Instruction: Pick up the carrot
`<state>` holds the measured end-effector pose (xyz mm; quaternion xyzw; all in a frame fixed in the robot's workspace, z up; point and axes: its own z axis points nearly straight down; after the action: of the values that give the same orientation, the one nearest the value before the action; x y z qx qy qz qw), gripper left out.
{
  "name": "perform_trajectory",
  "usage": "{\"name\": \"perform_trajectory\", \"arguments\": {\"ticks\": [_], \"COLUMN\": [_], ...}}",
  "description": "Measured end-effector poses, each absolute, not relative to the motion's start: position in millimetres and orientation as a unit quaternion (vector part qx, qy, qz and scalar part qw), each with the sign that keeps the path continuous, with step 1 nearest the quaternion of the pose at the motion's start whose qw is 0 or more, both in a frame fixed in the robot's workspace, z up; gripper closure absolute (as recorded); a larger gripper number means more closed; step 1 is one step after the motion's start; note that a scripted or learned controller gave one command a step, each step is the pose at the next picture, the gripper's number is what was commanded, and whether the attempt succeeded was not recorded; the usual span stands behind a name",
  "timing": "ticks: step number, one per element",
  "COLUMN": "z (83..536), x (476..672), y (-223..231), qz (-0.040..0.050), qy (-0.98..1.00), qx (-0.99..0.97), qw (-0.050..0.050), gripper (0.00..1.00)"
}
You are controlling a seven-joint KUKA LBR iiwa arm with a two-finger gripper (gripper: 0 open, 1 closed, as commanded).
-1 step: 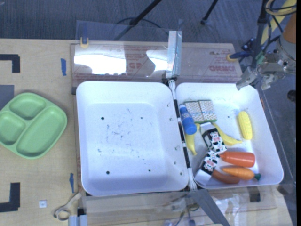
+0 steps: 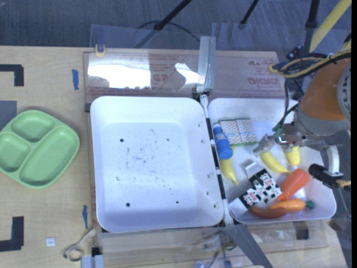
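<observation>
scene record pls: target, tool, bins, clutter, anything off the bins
target: carrot, lying at a slant in the right bin
second carrot: smaller one near that bin's front wall
tool: above the right bin, over the yellow toys
clutter: blue bottle, black-and-white toy, patterned box
left bin
off bins: green divided plate on the bench, far left

Red print on the clear back panel (image 2: 167, 74) is too blurred to read.

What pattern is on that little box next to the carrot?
The box is black and white, cow-like patches, seen in the camera view beside the carrot.
</observation>
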<state>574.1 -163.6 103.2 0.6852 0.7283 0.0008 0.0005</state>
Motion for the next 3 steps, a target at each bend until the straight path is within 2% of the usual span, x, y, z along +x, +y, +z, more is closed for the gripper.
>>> {"name": "perform_trajectory", "arguments": {"ticks": [1, 2, 3], "z": [144.6, 144.6, 154.1], "x": [564.2, 564.0, 565.2], "y": [-96.7, -97.4, -97.3], "qz": [0.0005, 0.0005, 0.0015], "qy": [0.802, 0.802, 0.802], "qx": [0.597, 0.597, 0.597], "qw": [0.0, 0.0, 0.001], "gripper": [0.0, 0.0, 1.0]}}
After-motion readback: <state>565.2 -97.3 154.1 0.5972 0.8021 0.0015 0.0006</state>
